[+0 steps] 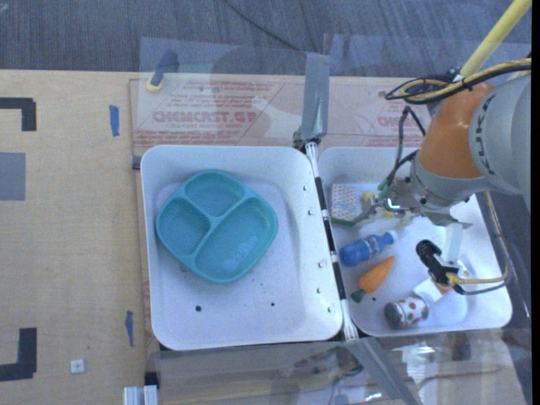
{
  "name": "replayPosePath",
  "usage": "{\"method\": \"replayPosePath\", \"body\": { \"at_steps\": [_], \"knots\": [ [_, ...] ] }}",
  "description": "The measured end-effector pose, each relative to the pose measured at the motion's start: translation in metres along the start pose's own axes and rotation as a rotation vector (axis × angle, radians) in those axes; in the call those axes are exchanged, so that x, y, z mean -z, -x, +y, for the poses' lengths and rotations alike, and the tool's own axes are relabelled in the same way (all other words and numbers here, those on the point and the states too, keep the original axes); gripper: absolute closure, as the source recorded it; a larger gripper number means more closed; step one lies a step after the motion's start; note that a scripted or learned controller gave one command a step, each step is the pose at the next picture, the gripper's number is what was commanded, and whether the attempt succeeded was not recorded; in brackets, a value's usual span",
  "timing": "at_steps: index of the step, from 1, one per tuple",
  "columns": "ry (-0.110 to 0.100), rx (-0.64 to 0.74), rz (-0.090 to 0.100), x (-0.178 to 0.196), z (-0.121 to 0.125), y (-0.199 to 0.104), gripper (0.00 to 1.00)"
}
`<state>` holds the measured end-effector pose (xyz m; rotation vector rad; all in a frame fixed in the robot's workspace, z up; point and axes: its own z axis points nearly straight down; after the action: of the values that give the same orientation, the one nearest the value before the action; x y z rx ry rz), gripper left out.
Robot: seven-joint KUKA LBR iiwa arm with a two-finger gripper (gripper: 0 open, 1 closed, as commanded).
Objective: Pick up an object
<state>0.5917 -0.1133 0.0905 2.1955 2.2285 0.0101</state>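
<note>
My gripper [386,207] hangs low over the back part of the right bin [489,310], under the arm's orange band. Just to its left lie a small checkered packet [344,200] and a little yellow-green thing [369,198]. In front of the gripper a blue bottle [367,248] lies on its side. Closer to the bin's front lies an orange carrot [375,274], with a small grey and white can with red dots [407,310] to its right. The gripper's own body hides whether anything is in its grasp.
The left bin [169,310] bears a teal divided plate [217,224]. A ridge with white tabs [325,243] separates the two bins. Cardboard and a grey bracket [314,99] stand behind the bins.
</note>
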Motion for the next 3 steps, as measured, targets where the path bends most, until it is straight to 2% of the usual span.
{"method": "replayPosePath", "body": {
  "at_steps": [1, 2, 3],
  "knots": [
    [-0.007, 0.075, 0.006, -0.001, -0.077, -0.008, 0.00],
    [-0.006, 0.003, 0.003, -0.002, -0.009, 0.037, 0.00],
    [-0.009, 0.126, 0.004, -0.005, 0.060, 0.052, 0.00]
  ]
}}
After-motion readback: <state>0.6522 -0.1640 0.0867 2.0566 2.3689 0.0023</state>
